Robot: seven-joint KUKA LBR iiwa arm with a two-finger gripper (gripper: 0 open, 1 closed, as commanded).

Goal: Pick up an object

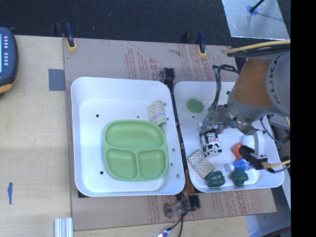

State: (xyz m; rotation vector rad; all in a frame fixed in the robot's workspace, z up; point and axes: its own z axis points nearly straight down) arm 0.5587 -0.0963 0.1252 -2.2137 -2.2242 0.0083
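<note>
In the camera view, the grey arm's hand [213, 132] hung low in the right white bin [190, 90], right of centre, directly over a small black-and-white block [212, 146]. Whether its grip was spread or pinched, I cannot tell. Judged mid-grasp; next, a firm closing and lift.

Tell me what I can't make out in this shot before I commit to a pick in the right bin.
- Gripper: its fingers are too small and cluttered in the camera view to read, as is any object between them.
- Right bin: its far right part is covered by the arm.
- Orange object and blue object: partly hidden by black hardware, shapes unclear.
</note>
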